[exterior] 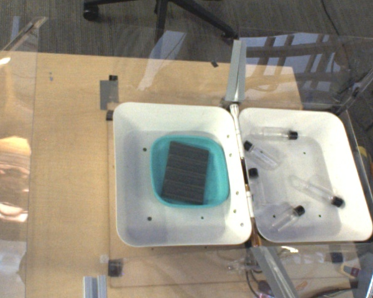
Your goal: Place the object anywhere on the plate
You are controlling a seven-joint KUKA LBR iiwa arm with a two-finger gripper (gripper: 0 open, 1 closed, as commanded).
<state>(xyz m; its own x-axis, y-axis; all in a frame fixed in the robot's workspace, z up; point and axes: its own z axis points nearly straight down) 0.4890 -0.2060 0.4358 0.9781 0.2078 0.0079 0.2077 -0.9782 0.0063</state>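
Dark ridged block, one in number, lies flat on the teal plate, tilted slightly, its edges inside the plate's rim with teal showing on every side. One plate sits in the middle of the left bin, white floor open all round it. Right bin holds five clear vials with black caps, scattered apart: one near the top, two by the left wall, one at lower right, one at the bottom. Two bins touch along their shared edge on the wooden tabletop. How the jaws stand cannot be told.
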